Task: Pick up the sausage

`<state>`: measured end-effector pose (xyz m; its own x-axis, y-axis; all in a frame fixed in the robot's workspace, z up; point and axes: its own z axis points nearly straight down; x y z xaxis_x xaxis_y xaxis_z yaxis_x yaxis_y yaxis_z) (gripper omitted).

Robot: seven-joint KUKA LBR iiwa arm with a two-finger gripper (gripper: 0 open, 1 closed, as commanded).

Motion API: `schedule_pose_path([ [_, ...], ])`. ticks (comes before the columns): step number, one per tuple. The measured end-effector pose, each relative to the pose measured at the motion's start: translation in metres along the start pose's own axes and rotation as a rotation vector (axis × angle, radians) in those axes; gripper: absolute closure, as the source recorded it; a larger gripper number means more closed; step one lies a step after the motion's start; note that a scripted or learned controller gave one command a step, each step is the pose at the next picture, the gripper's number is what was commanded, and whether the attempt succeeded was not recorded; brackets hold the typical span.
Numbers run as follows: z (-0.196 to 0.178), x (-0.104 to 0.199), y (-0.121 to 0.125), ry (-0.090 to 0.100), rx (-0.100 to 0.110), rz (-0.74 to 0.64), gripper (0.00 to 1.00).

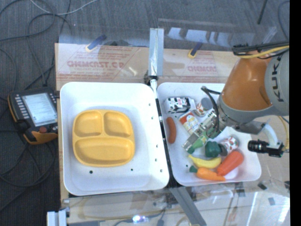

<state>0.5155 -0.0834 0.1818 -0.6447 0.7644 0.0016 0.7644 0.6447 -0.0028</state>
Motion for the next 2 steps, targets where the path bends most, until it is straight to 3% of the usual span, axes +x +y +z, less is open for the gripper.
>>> schedule_pose_path([
  [1, 0.0, 0.029, 0.069, 0.0, -0.002, -0.102, 0.0],
  [2, 0.0, -0.025, 0.049, -0.002, -0.001, -0.128, 0.0],
])
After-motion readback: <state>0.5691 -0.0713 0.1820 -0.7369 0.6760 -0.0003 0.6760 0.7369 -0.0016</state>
